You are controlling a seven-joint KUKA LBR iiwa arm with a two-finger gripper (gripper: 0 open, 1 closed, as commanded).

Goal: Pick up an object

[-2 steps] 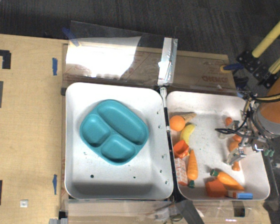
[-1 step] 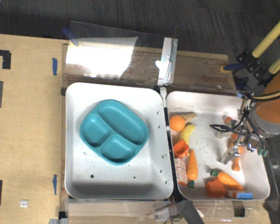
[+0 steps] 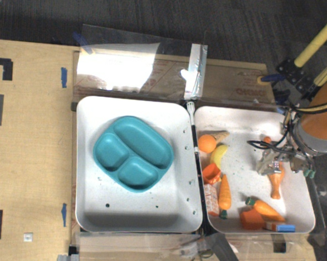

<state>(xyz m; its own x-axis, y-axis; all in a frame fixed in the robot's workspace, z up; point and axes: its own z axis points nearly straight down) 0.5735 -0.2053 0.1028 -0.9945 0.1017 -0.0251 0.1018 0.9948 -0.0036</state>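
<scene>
My gripper (image 3: pixel 274 165) hangs low over the right part of the right bin (image 3: pixel 239 120), under the grey wrist and its dark cables. A small orange carrot-shaped toy (image 3: pixel 276 186) lies directly below it, its upper end touching or tucked under the gripper's tip. Whether the toy is gripped cannot be made out. More toy food lies in this bin: an orange ball (image 3: pixel 206 143), a yellow lemon (image 3: pixel 219 154), a carrot (image 3: pixel 224 193), and a green-topped carrot (image 3: pixel 267 208).
The left bin (image 3: pixel 83 166) holds a teal divided plate (image 3: pixel 132 153). In the right bin an orange block (image 3: pixel 251 218) and a small blue bar (image 3: pixel 280 227) sit near the front wall, and a printed packet (image 3: pixel 210 198) lies along the left wall.
</scene>
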